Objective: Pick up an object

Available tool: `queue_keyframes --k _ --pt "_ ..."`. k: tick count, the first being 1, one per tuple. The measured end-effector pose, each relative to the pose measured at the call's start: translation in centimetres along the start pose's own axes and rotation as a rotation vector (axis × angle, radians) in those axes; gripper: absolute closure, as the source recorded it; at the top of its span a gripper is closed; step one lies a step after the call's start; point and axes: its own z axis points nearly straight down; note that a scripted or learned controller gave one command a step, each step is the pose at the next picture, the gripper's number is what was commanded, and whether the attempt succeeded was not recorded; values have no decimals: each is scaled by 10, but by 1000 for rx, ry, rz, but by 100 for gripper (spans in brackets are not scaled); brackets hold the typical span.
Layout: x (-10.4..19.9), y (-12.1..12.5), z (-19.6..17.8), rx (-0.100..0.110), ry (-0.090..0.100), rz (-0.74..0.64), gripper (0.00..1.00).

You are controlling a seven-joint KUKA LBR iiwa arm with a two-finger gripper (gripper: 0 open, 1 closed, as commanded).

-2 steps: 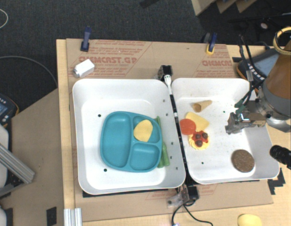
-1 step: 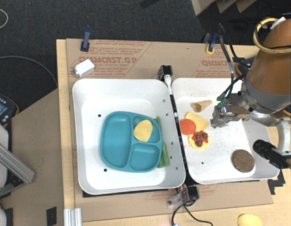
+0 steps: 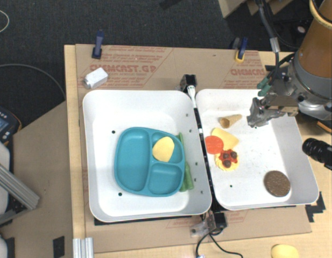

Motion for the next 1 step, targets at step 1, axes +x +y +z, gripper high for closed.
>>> queue_keyframes --k 1 --pt "77 -1 -4 9 2 -5 100"
